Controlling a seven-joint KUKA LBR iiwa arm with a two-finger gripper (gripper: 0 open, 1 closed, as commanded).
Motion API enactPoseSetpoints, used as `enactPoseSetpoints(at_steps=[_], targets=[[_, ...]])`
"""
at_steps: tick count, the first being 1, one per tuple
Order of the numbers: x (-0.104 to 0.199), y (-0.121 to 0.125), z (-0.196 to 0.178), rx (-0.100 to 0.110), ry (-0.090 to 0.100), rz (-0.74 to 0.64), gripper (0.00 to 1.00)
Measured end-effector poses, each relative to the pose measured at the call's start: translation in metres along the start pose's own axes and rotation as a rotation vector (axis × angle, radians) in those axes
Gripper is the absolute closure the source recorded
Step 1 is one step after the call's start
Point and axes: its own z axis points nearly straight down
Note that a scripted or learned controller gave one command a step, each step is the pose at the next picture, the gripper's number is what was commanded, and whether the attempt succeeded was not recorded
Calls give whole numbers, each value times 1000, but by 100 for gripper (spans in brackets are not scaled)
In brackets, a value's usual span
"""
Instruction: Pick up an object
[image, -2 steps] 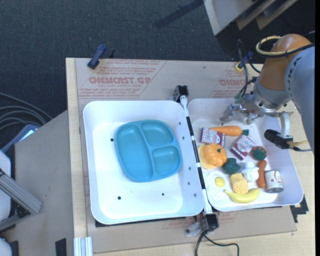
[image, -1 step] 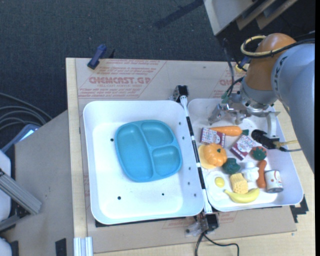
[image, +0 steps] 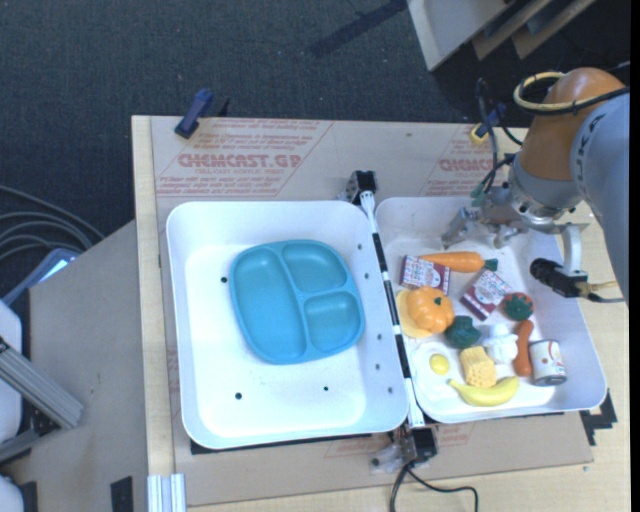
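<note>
Carrot (image: 462, 262) and other toy food lie ungrasped in the right bin (image: 590, 372); pincer (image: 487, 222), spread and holding nothing, hovers at its twelve o'clock.

The left bin (image: 200, 390) lies open around the blue divided plate (image: 297, 299). The right bin's (image: 580, 345) near half is crowded: toy carrot (image: 455, 262), pumpkin (image: 428, 310), banana (image: 485, 391), can (image: 546, 362).
</note>
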Motion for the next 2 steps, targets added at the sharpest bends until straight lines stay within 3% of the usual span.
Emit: enactPoseSetpoints(at_steps=[1, 2], targets=[[0, 1, -11, -3, -1, 0, 100], [0, 1, -10, -2, -1, 0, 0]])
